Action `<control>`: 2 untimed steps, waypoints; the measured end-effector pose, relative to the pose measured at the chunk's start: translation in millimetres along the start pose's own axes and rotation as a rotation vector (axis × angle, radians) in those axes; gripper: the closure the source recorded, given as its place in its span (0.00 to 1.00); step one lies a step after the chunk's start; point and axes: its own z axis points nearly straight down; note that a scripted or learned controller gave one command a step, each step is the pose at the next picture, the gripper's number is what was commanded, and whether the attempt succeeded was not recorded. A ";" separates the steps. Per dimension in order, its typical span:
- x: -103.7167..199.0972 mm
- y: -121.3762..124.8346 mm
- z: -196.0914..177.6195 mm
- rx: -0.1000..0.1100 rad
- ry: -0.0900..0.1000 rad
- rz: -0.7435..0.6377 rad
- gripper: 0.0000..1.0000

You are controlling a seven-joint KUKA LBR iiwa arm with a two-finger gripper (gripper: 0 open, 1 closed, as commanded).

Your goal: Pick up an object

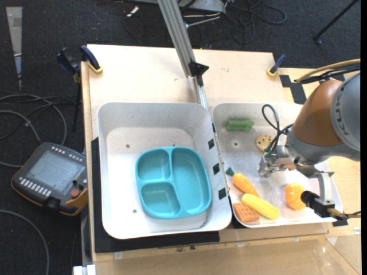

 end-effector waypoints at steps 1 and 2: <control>8.1 3.3 -46.1 -0.001 0.000 -0.003 1.00; 8.0 5.3 -97.2 -0.002 -0.001 -0.003 1.00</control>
